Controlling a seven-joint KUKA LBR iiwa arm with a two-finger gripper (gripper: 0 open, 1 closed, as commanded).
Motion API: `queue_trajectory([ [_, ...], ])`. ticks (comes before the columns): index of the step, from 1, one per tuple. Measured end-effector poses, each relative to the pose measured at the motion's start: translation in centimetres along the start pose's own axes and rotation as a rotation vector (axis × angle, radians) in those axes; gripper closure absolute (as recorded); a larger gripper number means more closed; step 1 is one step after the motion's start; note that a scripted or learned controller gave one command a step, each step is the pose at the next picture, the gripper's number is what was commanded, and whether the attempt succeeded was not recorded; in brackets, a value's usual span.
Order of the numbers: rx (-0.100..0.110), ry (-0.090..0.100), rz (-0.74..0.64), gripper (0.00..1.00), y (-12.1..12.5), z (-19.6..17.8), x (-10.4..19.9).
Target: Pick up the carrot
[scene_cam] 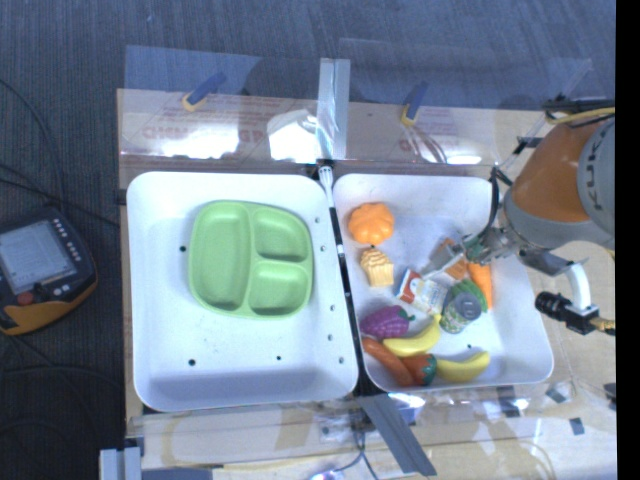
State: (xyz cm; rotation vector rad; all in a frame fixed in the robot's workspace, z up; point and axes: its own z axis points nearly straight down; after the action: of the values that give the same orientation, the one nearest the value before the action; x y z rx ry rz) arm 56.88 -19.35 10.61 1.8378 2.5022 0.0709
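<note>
The carrot (483, 282), a short orange piece, lies in the right bin (520, 368) near its right wall, beside a green-topped can (462, 308). My gripper (459, 254) hangs low over the bin just up and to the left of the carrot, close to its upper end. The grey arm with its orange band (555, 183) reaches in from the right. From this view I cannot tell whether the gripper touches the carrot.
Crowded into the right bin are an orange pumpkin (370, 222), a yellow corn piece (377, 265), a white packet (420, 290), a purple eggplant (385, 320), two bananas (462, 366) and a red-orange vegetable (395, 360). A green divided plate (250, 258) sits in the left bin (160, 368).
</note>
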Motion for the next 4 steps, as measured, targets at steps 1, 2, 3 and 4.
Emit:
queue_trajectory([
  [1,-0.001,0.0,-0.083,0.0,-0.93,-0.06,-0.1],
  [2,0.003,0.004,-0.065,0.0,-0.77,-0.07,-0.18],
  [3,0.006,0.006,-0.072,0.0,-0.23,0.0,-0.45],
  [4,0.006,0.003,-0.1,0.0,-0.73,-0.06,-0.31],
])
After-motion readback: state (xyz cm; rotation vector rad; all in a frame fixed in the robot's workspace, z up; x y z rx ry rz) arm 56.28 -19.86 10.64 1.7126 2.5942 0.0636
